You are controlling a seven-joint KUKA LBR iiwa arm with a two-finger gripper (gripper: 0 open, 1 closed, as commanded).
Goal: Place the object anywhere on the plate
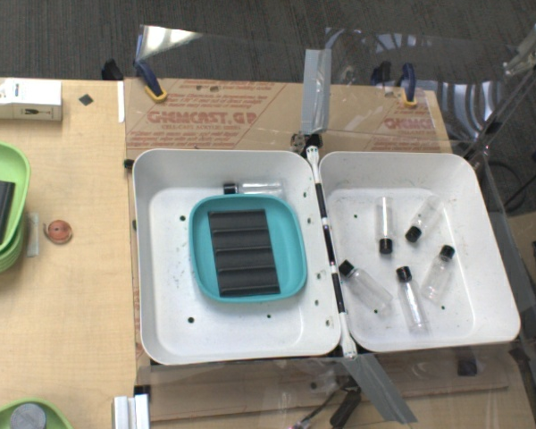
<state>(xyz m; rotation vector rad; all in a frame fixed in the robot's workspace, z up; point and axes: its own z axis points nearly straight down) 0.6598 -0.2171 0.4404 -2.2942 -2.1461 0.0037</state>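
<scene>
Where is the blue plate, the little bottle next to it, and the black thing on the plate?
Blue plate (202, 239): camera view, bare left rim.
Little bottle (253, 188): camera view, middle of its clear body.
Black thing (243, 252): camera view, center of its ridged top.

Looks like a robotics lab bench to me, not a home or shop. I see two shallow white bins side by side on a cardboard sheet printed with red lettering, held down by clamps. Clear plastic shields stand behind the bins. Right bin holds several small clear vials with black caps, typical test items. Left bin has a teal plate with a black ribbed insert. Pale wood bench top on the left carries green trays and a white labelled box. Dark grey carpet beyond, metal frame parts at right.
</scene>
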